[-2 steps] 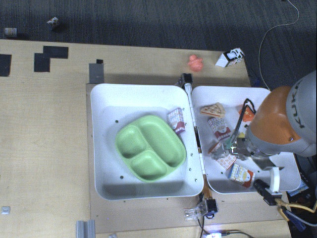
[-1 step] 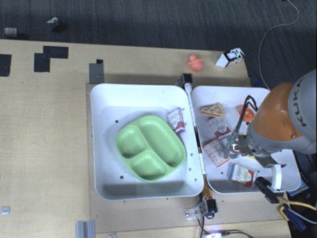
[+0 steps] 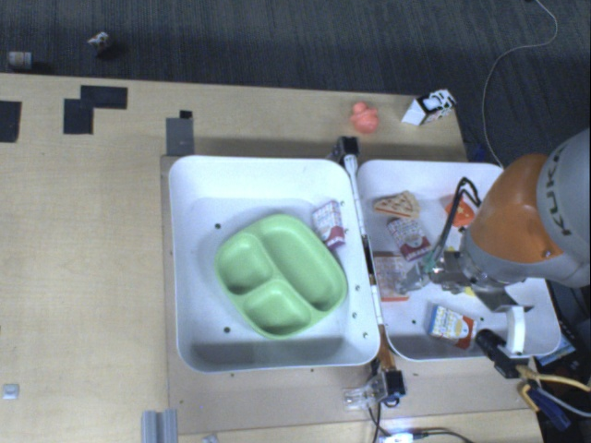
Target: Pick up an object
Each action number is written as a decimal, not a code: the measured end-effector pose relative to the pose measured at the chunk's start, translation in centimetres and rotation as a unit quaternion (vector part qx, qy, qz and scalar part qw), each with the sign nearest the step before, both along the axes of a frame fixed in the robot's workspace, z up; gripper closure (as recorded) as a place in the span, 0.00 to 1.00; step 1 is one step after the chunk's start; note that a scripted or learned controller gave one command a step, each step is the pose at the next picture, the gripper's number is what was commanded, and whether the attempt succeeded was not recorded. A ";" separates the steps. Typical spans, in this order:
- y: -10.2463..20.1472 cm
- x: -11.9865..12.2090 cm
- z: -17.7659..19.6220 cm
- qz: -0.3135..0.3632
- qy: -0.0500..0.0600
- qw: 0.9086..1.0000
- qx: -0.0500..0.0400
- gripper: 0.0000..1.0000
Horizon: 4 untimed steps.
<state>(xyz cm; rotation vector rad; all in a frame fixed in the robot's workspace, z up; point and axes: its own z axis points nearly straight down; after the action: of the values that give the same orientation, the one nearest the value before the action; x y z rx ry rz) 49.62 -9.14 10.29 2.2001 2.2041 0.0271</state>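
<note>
My gripper hangs low over the middle of the right bin, below the grey arm with its orange band. It is just right of a clear wrapper and above a small blue and yellow carton. A clear packet with red contents lies up and left of it. A tan triangular sandwich toy is at the back of this bin. An orange item is partly hidden behind the arm.
The left bin holds a green divided plate and a small red and white packet near its right wall. On the bench behind the bins lie a pink ball-like object and a white and black item.
</note>
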 end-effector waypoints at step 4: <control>0.3 5.4 1.7 0.005 0.008 1.000 0.004 1.00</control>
<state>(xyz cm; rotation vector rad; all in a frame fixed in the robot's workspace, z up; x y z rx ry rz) 54.98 -8.81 12.02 2.2012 2.2269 0.0203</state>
